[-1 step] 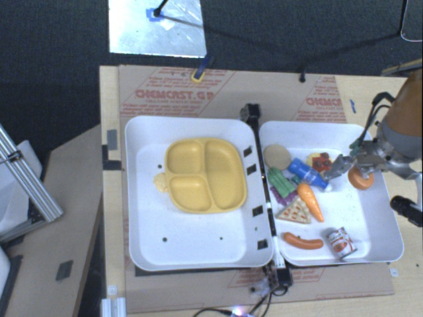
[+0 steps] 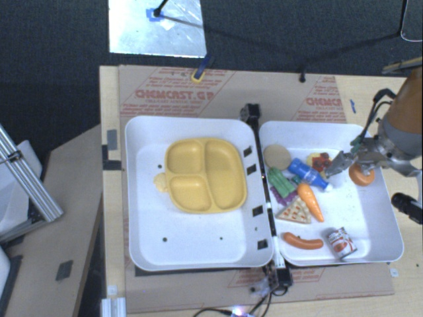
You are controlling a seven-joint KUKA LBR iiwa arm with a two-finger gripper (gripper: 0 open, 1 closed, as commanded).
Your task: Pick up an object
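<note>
Right bin held the toy food; left bin held a yellow divided plate. Nothing had been lifted.

The gripper sat at about 2 o'clock in the right bin, reaching in low from the right. Its tip was just beside the blue bottle and the small red-and-brown piece. You could not tell whether its fingers were apart or together; the tip was too small and blurred. Nothing showed between them.

Targets in reach: the blue bottle at the bin's centre, the carrot touching it at 6 o'clock, the green vegetable at its 9 o'clock, the tan round piece at its 11 o'clock. An orange disc lay at 3 o'clock of the gripper, partly under the arm.

Judgement: the bottle was your nearest pick, but it was crowded. You should have lined the fingers across its short axis, so that one finger dropped between bottle and carrot, not onto either.

Looser options, if the cluster fouled: the sausage at 6 o'clock and the small can at 5 o'clock, both lying well apart from the pile. The pizza slice looked flat and poor to pinch.
</note>
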